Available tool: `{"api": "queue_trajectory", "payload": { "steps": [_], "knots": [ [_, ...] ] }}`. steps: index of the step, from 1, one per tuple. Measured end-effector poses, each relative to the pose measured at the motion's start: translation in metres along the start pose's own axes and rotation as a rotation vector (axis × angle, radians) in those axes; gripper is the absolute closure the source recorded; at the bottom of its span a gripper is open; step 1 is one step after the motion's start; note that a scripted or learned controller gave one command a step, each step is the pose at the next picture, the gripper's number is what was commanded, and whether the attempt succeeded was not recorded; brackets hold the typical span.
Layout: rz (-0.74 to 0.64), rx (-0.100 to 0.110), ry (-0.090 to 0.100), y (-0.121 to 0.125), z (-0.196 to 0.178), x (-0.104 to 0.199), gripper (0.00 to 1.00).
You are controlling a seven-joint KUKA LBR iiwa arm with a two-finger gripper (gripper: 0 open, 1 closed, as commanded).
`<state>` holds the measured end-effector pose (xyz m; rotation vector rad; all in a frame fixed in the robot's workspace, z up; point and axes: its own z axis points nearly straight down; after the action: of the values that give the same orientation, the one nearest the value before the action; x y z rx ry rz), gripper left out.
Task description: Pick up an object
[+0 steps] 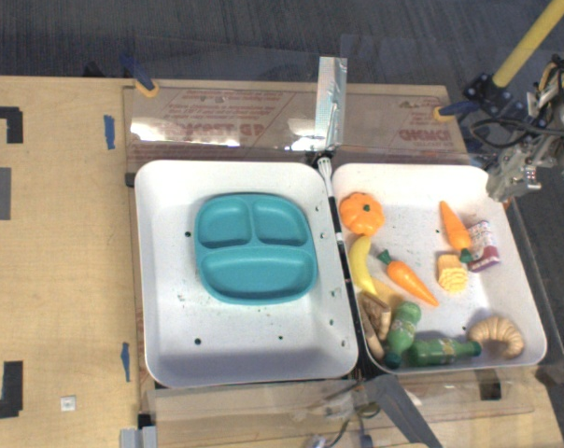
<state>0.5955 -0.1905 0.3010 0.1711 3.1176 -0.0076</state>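
The right bin [413, 180] holds several toy foods. An orange pumpkin [361, 213] lies at its upper left, with a yellow banana [359, 265] below it. A carrot [409, 281] sits mid-bin and a second carrot [455, 226] at the upper right, beside a small purple-and-red can [484, 245] and a piece of corn [452, 274]. Along the front lie a croissant [500, 335], two green bottles [443, 349] [401, 328] and a beige piece [375, 321]. My gripper [512, 177] hangs over the bin's upper right rim, small and grey, apart from every object.
In the left bin [161, 278] rests a teal divided plate [256, 248]. A clear upright divider [331, 101] stands behind the bins. Cables and a yellow pole [536, 28] crowd the top right corner.
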Motion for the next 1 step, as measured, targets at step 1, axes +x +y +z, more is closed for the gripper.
{"api": "queue_trajectory", "payload": {
  "steps": [1],
  "knots": [
    [-0.306, -0.005, 0.008, -0.0004, 0.2084, 0.0546, 1.0]
  ]
}}
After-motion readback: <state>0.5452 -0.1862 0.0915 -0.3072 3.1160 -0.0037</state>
